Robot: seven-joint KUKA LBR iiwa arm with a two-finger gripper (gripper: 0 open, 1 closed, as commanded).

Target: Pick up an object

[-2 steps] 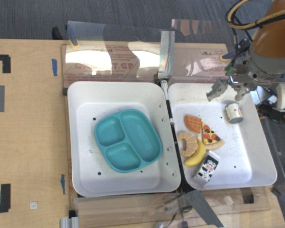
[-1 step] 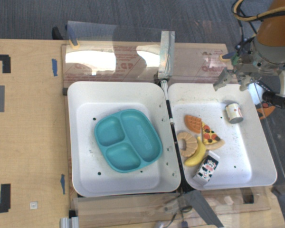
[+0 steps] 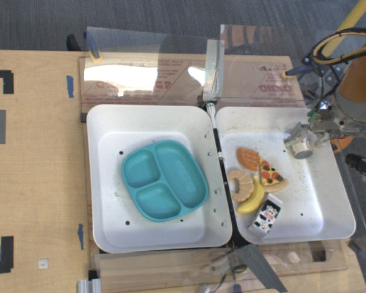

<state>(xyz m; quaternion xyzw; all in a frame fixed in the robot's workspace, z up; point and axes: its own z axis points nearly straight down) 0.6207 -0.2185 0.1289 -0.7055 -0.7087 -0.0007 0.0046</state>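
Right now my jaws point(image 3: 301, 146) hang over the upper right part of the right bin point(image 3: 338, 224), at the frame's right side; whether they are parted or closed I cannot tell, and nothing visibly sits between them. Lower and to the left in that bin lie a waffle point(image 3: 248, 159), a pizza slice point(image 3: 269, 174), a banana point(image 3: 252, 198), a tan ring-shaped piece point(image 3: 238, 182) and a small black-and-white carton point(image 3: 266, 216), clustered close together. A teal divided plate point(image 3: 165, 180) rests in the left bin point(image 3: 104, 163)
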